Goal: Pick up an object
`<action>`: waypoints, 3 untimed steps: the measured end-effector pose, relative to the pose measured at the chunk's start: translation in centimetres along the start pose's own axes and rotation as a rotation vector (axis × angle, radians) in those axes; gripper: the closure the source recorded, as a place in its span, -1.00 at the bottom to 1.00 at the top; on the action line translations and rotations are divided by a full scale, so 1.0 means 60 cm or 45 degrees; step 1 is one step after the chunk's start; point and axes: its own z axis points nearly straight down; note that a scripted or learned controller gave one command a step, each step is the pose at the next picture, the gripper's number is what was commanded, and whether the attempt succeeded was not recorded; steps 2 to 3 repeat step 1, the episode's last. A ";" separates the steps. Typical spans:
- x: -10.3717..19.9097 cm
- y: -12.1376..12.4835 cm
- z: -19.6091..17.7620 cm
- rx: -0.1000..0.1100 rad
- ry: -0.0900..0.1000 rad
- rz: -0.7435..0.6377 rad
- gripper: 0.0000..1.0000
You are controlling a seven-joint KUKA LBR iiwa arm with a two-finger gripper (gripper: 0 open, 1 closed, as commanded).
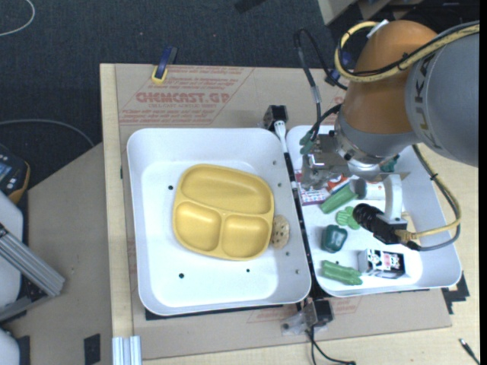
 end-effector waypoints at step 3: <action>0.008 -0.007 0.022 0.002 0.000 -0.001 1.00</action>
